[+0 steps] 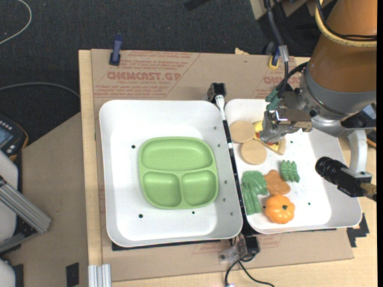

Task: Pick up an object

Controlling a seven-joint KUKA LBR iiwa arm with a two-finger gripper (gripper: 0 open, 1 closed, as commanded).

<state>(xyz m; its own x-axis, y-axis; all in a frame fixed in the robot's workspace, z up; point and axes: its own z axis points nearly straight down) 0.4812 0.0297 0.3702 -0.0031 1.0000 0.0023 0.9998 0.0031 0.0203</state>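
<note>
left bin [114, 160]: divided plate [178, 172] inside | right bin [341, 211]: toy foods [269, 187], possibly touching

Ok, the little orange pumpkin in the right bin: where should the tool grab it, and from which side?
Probably straight down from above, closing across the pumpkin's round body. Avoid a pinch toward the green piece touching its left; the bin's floor to its right looks bare.

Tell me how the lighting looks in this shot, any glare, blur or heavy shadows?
Camera view: even, soft overhead light; the white bins are bright but not blown out, with mild sheen on the green tray. Shadows are faint. The arm's orange band looks soft near the lens; the toy food stays sharp.
</note>
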